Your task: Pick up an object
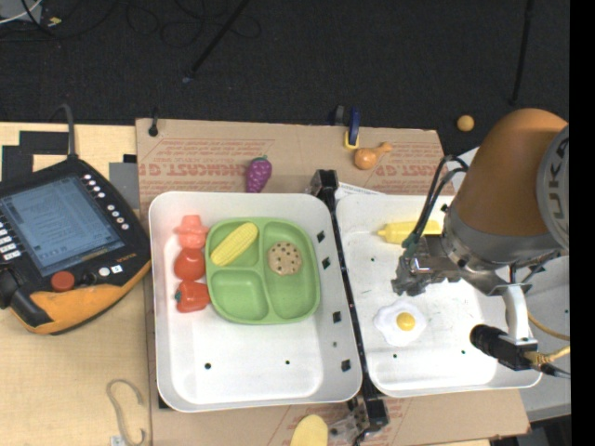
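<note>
With the tool [409,284] poised just above the fried egg [402,321] in the right bin [437,379], jaw spread indiscernible beneath the wrist, the flat egg offers little edge, so a closing grasp risks sliding off or missing it entirely.

Off to the left there's a teach pendant [65,240] w/ a lit screen and orange-black casing, sitting on the wooden bench [56,379]. Cardboard sheet [214,156] lies under the bins, blue-yellow clamp [352,128] on its back edge. Metal hook [125,402] near the bench's front, black cables [186,7] trailing across the dark floor behind.
</note>
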Controlling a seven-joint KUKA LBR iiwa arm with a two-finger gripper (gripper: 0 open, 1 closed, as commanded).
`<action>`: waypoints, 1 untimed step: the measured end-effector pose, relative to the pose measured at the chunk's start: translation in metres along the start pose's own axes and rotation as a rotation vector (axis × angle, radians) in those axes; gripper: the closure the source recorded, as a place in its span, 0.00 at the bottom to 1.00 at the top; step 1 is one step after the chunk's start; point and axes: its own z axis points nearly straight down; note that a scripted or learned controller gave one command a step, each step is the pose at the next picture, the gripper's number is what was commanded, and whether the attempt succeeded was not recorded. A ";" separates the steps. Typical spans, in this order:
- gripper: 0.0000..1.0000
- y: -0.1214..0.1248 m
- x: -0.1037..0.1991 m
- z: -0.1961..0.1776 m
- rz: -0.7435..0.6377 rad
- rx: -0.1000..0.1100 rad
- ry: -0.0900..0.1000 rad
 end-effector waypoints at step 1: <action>1.00 0.040 0.041 -0.001 0.001 0.000 0.000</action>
